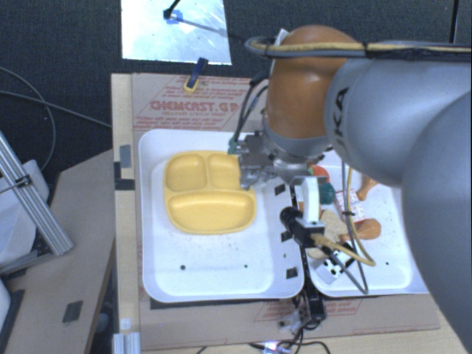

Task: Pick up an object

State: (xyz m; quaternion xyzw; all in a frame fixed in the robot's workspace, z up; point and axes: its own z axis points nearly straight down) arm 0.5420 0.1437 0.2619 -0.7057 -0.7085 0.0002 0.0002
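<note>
The yellow divided tray (208,192) lies in the left bin (158,271), its right edge just beside the gripper (254,169) — whether the gripper is spread or closed I cannot tell. Bare white floor lies below the tray. Small cluttered objects (346,231) sit right of the tray, in the right bin (398,275).
</note>
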